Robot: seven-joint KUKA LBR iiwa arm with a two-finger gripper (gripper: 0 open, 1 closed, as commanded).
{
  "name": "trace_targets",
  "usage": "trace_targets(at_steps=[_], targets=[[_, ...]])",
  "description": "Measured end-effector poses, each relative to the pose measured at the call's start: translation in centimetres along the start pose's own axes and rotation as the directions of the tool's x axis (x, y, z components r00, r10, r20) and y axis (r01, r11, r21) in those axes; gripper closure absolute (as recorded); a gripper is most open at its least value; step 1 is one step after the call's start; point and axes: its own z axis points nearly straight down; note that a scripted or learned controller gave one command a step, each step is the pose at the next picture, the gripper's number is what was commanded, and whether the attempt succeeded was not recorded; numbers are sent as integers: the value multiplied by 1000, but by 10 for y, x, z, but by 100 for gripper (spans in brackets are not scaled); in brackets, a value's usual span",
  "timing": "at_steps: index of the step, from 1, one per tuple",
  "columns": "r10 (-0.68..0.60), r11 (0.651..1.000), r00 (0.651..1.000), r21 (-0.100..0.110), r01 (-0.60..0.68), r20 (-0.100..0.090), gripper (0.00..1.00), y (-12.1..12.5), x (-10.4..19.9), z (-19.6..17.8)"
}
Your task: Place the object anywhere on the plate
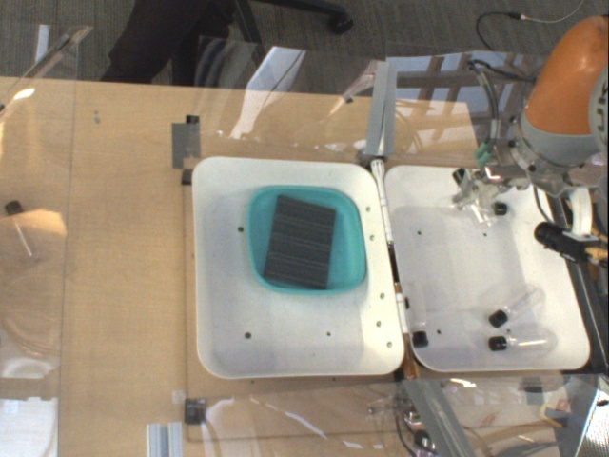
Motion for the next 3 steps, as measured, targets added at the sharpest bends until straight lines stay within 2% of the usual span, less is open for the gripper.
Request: trace_targets(at_steps=[1, 2, 3], targets=[[-50, 999, 999, 5, 50, -3, 100, -58, 64, 24], [-139, 990, 990, 1, 139, -3, 100, -58, 139, 5], [-138, 990, 990, 1, 138, -3, 0, -58, 139, 5]])
